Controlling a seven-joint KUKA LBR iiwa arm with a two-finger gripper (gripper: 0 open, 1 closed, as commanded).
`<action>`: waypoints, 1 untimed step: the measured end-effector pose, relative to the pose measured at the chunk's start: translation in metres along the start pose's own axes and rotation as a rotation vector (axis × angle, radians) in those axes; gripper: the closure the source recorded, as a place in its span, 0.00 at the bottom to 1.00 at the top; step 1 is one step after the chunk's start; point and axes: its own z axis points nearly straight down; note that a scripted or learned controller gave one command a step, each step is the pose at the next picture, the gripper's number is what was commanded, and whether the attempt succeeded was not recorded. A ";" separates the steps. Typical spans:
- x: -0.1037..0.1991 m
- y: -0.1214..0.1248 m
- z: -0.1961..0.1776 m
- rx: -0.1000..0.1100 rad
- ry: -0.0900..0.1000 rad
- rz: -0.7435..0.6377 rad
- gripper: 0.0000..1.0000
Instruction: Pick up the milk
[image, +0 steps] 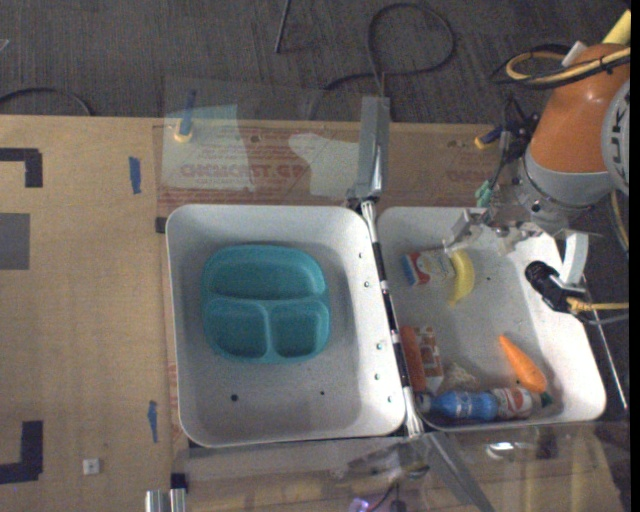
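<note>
The milk (424, 267) is a small white carton with red and blue print. It lies on its side in the far left part of the right bin (590, 395), touching a yellow banana (460, 276). My gripper (490, 231) hangs over the far edge of that bin, up and to the right of the carton and just above the banana's top end. Its fingers (461, 231) are spread open with nothing between them. The carton rests on the bin floor, apart from the gripper.
The right bin also holds an orange carrot (523, 363), a red-orange box (421, 357) along the left wall and a blue-and-white bottle (478, 404) at the near wall. A teal divided plate (266, 301) lies in the left bin (190, 330).
</note>
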 end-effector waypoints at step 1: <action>-0.061 -0.117 0.115 -0.007 -0.001 0.111 0.00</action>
